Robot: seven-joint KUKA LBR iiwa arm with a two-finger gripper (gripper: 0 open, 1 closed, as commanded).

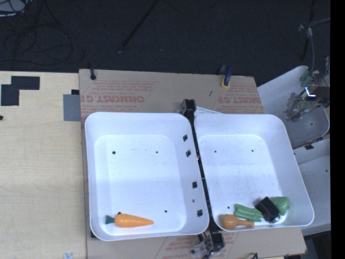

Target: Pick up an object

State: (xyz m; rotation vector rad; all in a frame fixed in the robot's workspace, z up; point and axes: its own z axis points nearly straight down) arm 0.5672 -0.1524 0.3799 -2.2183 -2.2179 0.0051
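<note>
1. On the desk, left bin: carrot lying along the front wall.
2. Right bin, front corner: green pieces, black block, tan gourd-shaped item, clustered and touching.
3. Pincer: parked far right, outside the bins; state cannot be told.
4. Step: pre-approach. Next: travel over one bin, descend on a single item; the carrot looks easiest.

Glossy plastic bins (white), matt cardboard

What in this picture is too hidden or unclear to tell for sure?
- Gripper, camera view: small and cluttered at the right edge; whether it holds anything is unclear.
- Green pieces, right bin: the black block overlaps them, so one item or two is unclear.
- Metal part below the bins: cut off by the bottom edge.
</note>
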